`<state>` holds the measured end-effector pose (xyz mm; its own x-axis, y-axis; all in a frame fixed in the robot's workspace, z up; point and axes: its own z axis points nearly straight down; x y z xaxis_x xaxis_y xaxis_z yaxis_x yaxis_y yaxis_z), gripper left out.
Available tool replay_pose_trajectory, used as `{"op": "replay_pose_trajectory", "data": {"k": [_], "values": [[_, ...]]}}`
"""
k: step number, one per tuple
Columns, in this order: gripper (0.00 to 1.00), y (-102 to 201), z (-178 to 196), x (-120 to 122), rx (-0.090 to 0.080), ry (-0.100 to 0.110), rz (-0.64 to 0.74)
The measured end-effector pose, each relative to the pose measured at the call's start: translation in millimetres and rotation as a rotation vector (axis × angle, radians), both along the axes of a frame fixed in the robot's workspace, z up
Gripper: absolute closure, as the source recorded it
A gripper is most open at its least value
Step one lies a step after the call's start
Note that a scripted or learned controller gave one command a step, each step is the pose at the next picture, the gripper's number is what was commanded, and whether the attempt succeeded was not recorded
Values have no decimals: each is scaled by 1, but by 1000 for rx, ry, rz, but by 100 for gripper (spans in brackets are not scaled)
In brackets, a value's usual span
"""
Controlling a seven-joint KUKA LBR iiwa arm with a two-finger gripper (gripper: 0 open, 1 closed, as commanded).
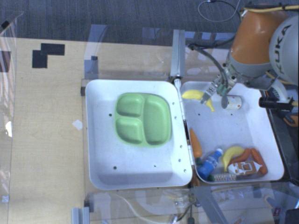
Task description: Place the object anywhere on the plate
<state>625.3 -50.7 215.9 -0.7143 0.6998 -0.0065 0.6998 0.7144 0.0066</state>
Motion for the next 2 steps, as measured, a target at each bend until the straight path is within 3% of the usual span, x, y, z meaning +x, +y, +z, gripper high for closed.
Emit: {"op": "replay_pose_trajectory", "data": {"k": [1, 2], "values": [[100, 73, -18, 33, 1, 0, 18], [100, 123, -12, 26, 0, 0, 129]]}}
